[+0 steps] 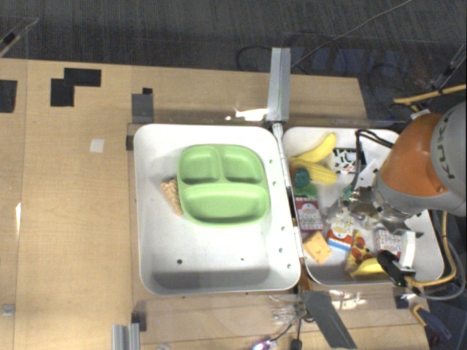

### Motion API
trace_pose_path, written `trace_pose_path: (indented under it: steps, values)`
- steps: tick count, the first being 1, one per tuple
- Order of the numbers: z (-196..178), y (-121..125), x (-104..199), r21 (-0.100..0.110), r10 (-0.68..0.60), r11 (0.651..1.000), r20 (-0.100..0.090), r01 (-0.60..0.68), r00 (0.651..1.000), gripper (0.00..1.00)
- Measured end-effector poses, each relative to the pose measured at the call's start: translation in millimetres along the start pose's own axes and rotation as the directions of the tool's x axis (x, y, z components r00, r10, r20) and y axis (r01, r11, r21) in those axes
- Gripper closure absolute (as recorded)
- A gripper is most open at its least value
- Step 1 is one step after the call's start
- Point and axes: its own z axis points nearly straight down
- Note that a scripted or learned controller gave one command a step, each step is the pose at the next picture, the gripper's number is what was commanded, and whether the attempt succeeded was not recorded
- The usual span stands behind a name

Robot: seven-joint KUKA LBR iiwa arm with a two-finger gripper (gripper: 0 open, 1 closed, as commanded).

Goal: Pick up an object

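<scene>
We see the claw low over the right bin, buried in clutter; we can't tell how it's set or whether it has anything. Nearest candidates: small printed packets just beside and below it, light, flat, probably slick (hard to pinch off the floor). The orange wedge sits further toward the divider, looks light and stiff; take it across its thin sides. The yellow banana lies well apart at the bin's far end.
</scene>
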Motion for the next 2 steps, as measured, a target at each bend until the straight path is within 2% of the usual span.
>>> trace_pose_path:
  steps: [1,2]
  values:
    - [-11,3,3,-0.006,-0.004,1.000,-0.003,0.004,1.000,1.00]
    - [-92,58,79,0.014,0.047,0.999,0.002,-0.047,0.999,1.00]
